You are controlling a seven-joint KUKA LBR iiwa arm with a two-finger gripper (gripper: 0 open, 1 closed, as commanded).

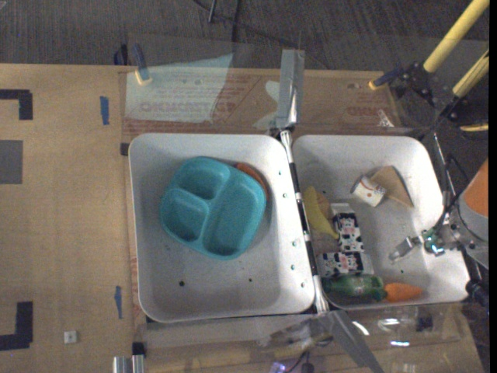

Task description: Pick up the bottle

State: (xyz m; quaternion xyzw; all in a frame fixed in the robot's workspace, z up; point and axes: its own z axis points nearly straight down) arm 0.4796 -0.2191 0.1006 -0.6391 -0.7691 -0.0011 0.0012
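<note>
well left of hand (404, 249), bottle (354, 287)

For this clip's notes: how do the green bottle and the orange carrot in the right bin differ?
Colour: the bottle is green with a lighter band; the carrot is plain orange. Size: the bottle looks longer and thicker than the carrot. Place: the bottle lies nearer the wall between the bins, the carrot on its right. Both lie on their sides along the right bin's near wall, roughly end to end.
</note>
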